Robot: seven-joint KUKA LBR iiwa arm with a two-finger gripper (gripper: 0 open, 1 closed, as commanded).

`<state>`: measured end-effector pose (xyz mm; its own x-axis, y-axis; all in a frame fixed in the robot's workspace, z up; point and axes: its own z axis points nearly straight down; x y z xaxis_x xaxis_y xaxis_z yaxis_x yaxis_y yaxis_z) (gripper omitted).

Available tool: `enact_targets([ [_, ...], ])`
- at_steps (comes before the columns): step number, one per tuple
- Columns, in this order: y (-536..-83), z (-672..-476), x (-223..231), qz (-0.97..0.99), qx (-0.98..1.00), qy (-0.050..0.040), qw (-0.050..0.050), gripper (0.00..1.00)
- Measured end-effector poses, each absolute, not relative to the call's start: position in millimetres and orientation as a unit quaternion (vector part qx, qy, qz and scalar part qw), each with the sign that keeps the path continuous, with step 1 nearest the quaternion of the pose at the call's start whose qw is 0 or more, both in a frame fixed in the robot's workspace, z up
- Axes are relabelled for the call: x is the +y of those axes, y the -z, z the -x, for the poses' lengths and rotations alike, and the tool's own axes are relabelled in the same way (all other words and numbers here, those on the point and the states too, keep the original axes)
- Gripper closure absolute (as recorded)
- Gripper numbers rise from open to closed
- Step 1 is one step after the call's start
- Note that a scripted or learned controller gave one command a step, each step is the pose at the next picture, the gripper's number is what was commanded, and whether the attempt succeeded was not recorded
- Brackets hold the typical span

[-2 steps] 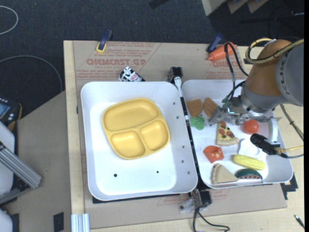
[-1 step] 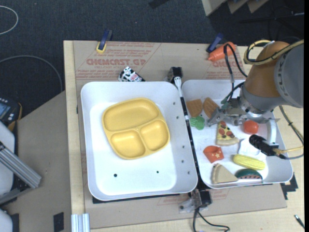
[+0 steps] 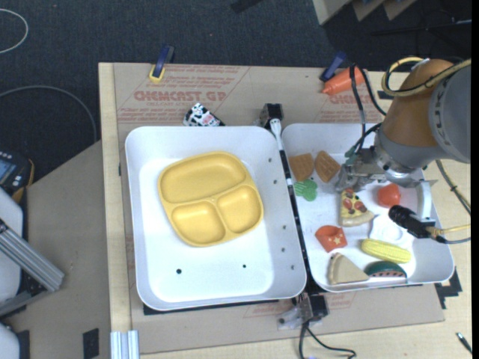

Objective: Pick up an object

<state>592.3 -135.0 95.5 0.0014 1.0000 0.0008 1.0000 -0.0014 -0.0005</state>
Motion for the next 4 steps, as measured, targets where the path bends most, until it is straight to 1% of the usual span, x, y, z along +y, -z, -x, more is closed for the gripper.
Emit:
enact_targets([
  [1, -160, -595.4, -136, 0.707, -0.707, 0.0018, -0.003, 1.00],
  [2, -207, -592.4, -128, 0.706, -0.708, 0.0019, -0.003, 1.00],
  [3, -226, -593.4, -128, 0.706, -0.708, 0.0013, -0.002, 1.00],
  [4, -221, -577.6, -67, 0.705, -0.709, -0.0001, 0.002, 1.00],
])
